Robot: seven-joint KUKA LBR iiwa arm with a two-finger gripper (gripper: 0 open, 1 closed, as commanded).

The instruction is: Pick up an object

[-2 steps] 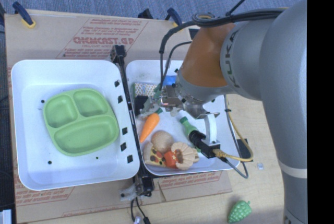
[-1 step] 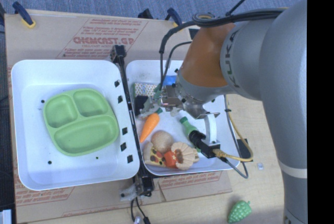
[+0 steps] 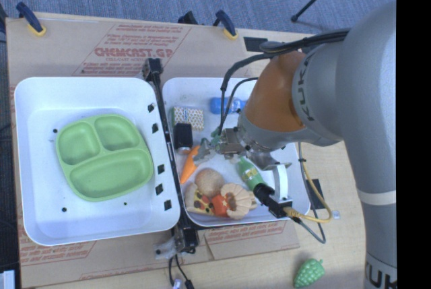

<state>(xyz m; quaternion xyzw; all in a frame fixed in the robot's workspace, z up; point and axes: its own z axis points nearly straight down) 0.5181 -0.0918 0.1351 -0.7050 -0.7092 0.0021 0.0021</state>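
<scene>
My gripper [image 3: 214, 145] hangs low in the right bin [image 3: 202, 89], over its middle, with the grey arm and orange band covering the bin's right part. Just left of it lies an orange carrot [image 3: 190, 164], and a black cylinder [image 3: 182, 135] stands beside that. A tan round bun [image 3: 209, 180] sits below the gripper. A green bottle [image 3: 250, 175] lies to its lower right. Along the bin's near edge are a pizza slice [image 3: 201, 201] and a ridged brown pastry [image 3: 236, 201]. A checkered block [image 3: 189, 116] and a blue object [image 3: 225, 106] lie at the far side.
The left bin [image 3: 34, 146] holds a green divided plate [image 3: 104, 156]. A black clip strip runs along the wall between the bins [image 3: 158, 139]. A green bunch of grapes [image 3: 308, 273] lies on the bench outside, front right. Clamps stand on the bench's far edge.
</scene>
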